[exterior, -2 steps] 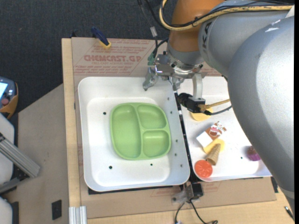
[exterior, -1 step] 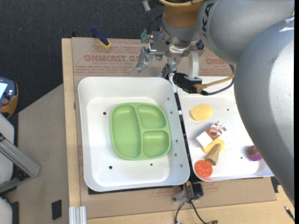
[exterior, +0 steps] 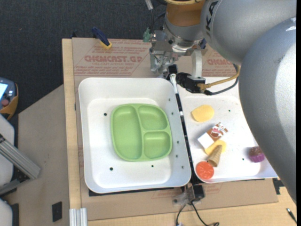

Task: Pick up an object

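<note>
The right bin holds several small items: a pale yellow round piece, a white block with a red-and-brown piece beside it, a waffle cone, a red disc and a purple lump near the arm's edge. My gripper hangs below the orange-banded wrist, over the cardboard just behind the bins' shared back corner. It is apart from every item and I see nothing in it.
A green three-compartment plate lies in the left bin. A blue-and-yellow clamp sits at the cardboard's back left. A black connector and cable hang over the right bin's back rim. The grey arm covers the right side.
</note>
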